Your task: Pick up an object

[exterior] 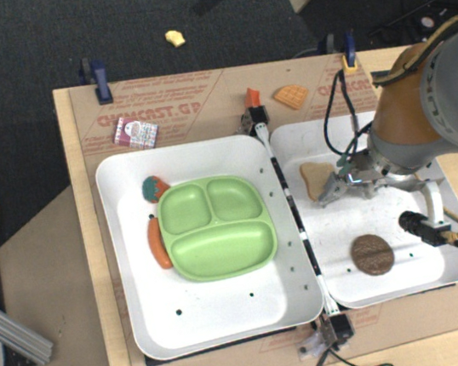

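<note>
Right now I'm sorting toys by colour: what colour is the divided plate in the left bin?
Light green, seen plainly in the camera view: the divided plate.

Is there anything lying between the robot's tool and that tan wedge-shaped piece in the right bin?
Nothing visible does. The tool sits low in the right bin, right beside the tan piece, with bare white floor around them. The brown round patty lies nearer the front, off to the side.
</note>
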Available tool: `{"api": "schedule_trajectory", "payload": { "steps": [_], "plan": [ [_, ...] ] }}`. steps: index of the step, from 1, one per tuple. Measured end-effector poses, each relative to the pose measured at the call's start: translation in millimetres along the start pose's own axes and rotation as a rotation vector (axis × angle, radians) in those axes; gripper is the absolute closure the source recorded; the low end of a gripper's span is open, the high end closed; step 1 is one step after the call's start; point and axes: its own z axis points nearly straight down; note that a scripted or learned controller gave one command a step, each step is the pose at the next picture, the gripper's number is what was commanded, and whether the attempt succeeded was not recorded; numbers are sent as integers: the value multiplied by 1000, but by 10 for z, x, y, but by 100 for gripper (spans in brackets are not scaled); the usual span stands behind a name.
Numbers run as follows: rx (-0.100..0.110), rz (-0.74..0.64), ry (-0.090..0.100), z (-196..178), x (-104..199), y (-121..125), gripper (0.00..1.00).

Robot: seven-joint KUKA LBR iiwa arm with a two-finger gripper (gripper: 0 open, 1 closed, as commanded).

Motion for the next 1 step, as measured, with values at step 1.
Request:
{"api": "schedule_trajectory", "payload": {
  "steps": [1],
  "plan": [
    [7,3,3,1,80,-755,0]
  ]
}}
